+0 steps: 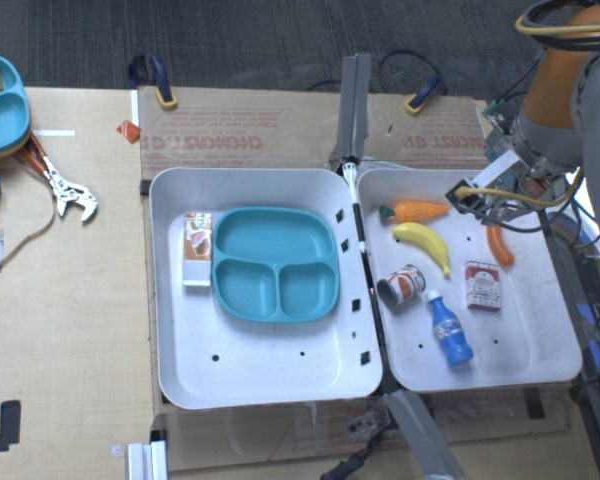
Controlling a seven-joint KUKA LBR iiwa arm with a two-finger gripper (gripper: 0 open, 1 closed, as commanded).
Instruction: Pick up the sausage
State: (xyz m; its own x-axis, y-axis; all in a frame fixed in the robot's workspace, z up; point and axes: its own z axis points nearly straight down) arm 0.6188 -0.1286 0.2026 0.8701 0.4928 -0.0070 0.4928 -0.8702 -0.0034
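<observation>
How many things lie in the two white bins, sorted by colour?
Orange: 2, the carrot and the sausage
Yellow: 1, the banana
Blue: 2, the tray and the bottle
Red and white: 2, the right box and the left box
Dark with a red label: 1, the can
Total: 8

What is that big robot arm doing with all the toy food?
The robot arm reaches in over the right bin, near its far edge. It is supposed to pick up the sausage, which lies in that bin just below the arm, not lifted yet. A carrot, a banana, a can, a blue bottle and a small box lie there too. The left bin holds a teal tray.
</observation>
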